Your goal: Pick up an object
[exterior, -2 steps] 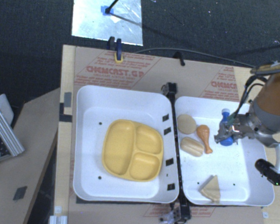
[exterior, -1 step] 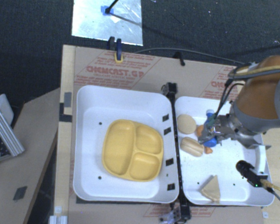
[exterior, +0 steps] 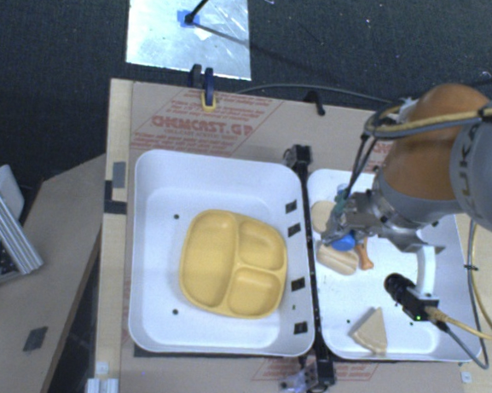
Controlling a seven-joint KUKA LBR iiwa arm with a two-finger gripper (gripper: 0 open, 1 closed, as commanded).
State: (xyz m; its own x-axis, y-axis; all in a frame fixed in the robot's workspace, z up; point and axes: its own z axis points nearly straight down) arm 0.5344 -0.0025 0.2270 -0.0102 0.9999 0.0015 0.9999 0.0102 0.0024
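While the arm (exterior: pixel 429 156) is hanging over the right bin (exterior: pixel 343 307), I am reading the hand (exterior: pixel 344 224) as sitting low above a tight cluster near that bin's left wall: a blue piece (exterior: pixel 343 240), an orange piece (exterior: pixel 365 258) just beside it, and a beige roll (exterior: pixel 336 260) lying close against both on the near side. I cannot tell whether the hand is wide or narrow, because the wrist is covering it from this angle. A pale round piece (exterior: pixel 321 212) is lying just beyond the cluster, and a tan wedge (exterior: pixel 372 331) is lying well apart near the front rim. The left bin (exterior: pixel 160 194) is carrying a yellow divided plate (exterior: pixel 233 263), which I am judging to be out of play. I am taking the blue piece as the likely target, though crowding is the worry. I am wanting the descent centred on one item alone, closing across its narrow side, clear of its neighbours and the bin wall. I am wanting a slow, straight lift off the table, with nothing counted as held until it is showing inside the hand. If the cluster is proving awkward, the wedge is offering open room on every side.
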